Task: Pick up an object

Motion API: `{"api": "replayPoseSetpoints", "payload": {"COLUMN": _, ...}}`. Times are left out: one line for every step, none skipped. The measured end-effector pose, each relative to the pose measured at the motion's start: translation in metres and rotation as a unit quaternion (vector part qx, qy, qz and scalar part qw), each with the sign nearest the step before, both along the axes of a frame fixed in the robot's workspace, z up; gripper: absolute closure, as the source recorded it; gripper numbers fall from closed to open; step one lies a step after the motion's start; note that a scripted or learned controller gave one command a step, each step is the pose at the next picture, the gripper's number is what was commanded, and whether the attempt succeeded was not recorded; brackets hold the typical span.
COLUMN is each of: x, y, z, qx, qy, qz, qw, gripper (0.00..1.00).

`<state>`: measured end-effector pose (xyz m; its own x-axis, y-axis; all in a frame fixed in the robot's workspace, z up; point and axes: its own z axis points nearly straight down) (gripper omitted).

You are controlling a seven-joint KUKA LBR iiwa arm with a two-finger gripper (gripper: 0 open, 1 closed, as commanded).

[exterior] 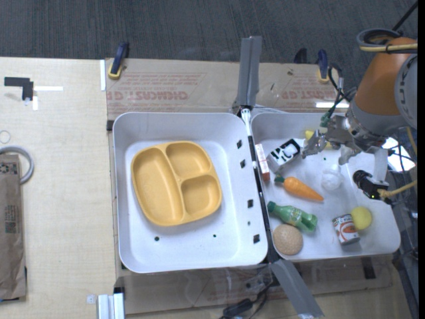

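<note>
Right-hand bin (pixel 392 241), on the worktop (pixel 53 178): the candidate objects lie loose on its floor. An orange carrot (pixel 300 189) lies near the bin's middle, slanting toward the near right corner. Just toward the near edge from it lies a green bottle (pixel 293 216) on its side, and touching the bottle's near side, at the near-left corner, rests a round tan ball (pixel 288 239). At the near-right corner a small can with a red-and-white label (pixel 344 230) stands beside a yellow lemon-like fruit (pixel 361 217); the two touch or nearly so. Against the left wall lies a narrow red-and-white packet (pixel 261 161), and just right of it, toward the far edge, a black-and-white item (pixel 286 151) whose nature I cannot make out. A pale translucent object (pixel 331 177) sits right of the carrot, too faint to identify. My jaws (pixel 336 142) hang over the far-right part of this bin, above the translucent object and apart from the carrot; nothing shows between them, and I cannot tell whether they are wide or narrow. My arm, with its orange band (pixel 380 78), enters over the bin's far right corner. Left-hand bin (pixel 126 191): it contains a yellow three-compartment tray (pixel 176 182), set toward its left side. A brown paper bag (pixel 10 231) lies at the worktop's left edge.
</note>
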<state>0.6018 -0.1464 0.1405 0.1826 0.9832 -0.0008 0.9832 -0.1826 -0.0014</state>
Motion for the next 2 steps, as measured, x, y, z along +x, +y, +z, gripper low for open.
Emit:
{"api": "replayPoseSetpoints", "payload": {"x": -0.003, "y": -0.032, "z": 0.049, "qx": -0.0009, "qy": -0.001, "qz": -0.052, "qw": 0.9987, "gripper": 0.00}}
{"api": "replayPoseSetpoints", "payload": {"x": -0.035, "y": 0.045, "z": -0.016, "qx": 0.0002, "qy": 0.001, "qz": 0.018, "qw": 0.9998, "gripper": 0.00}}
